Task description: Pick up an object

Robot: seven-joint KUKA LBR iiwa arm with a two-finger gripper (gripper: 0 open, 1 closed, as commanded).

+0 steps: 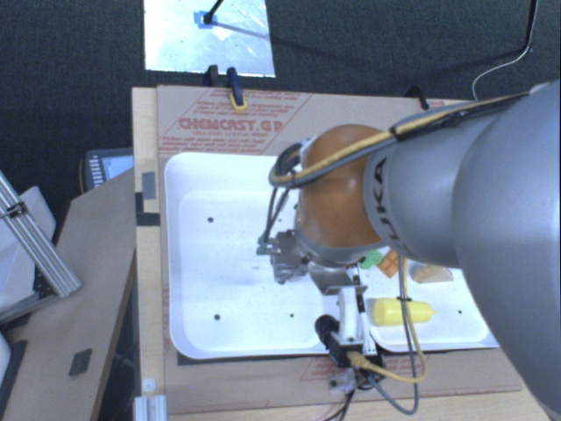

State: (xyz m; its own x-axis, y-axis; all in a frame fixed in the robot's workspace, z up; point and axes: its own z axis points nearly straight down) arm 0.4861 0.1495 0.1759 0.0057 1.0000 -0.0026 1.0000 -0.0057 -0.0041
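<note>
My gripper (280, 264) hangs below the orange band of the arm (337, 196), over the right part of the left white bin (188, 235). The arm's bulk hides whatever lies directly under it. In the right bin (473, 330) a yellow object (399, 311) lies near the front. A green object (375, 258) and a small orange one (389, 267) peek out beside the wrist. A tan object (432, 274) lies further right. None of these can be seen in the gripper.
A cardboard sheet with red lettering (230, 121) lies under the bins, with a yellow-and-blue clamp (235, 90) at its far edge. Cables (386, 377) hang over the front rim. The grey arm covers most of the right bin.
</note>
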